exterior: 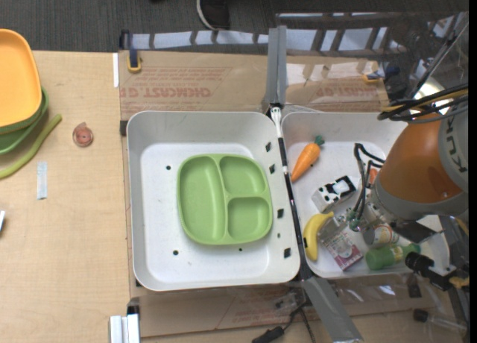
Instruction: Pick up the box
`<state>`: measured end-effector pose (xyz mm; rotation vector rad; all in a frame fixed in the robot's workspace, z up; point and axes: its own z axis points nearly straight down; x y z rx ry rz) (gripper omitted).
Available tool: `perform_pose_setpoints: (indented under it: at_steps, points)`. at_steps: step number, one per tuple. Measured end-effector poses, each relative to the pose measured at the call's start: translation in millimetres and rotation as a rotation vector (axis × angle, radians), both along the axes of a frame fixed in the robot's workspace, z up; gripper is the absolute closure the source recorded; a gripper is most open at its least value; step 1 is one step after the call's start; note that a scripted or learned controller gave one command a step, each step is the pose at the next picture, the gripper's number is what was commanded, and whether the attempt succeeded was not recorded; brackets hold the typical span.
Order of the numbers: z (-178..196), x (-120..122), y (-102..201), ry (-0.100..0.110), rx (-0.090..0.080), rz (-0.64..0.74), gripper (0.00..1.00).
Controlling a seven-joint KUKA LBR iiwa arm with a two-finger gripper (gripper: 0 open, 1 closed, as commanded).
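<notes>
My arm (425,162) comes in from the right edge of the frame, its orange band over the right bin (328,121). My jaws hang low in that bin, at the lower right of the frame, and I cannot tell how they stand. The box (342,248), clear-fronted with a pink edge, lies flat near the bin's lower wall, just below my wrist. A banana (314,233) lies just left of it. A carrot (305,159) sits toward the bin's upper left, a black-and-white toy (333,192) between the two, and a green object (384,257) right of the box. The left bin (149,185) holds a green divided plate (223,198). Yellow and green dishes (16,99) rest on the worktop (67,259) at upper left.
</notes>
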<state>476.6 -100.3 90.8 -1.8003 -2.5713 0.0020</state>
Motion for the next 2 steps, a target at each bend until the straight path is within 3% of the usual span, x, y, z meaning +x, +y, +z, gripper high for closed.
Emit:
perform_pose_setpoints:
  at_steps: [1,2]
  points:
    - [8.5,0.1,-1.2,0.0,0.0,-0.004,1.0]
    - [99.9,69.7,61.8,-0.001,-0.003,-0.081,1.0]
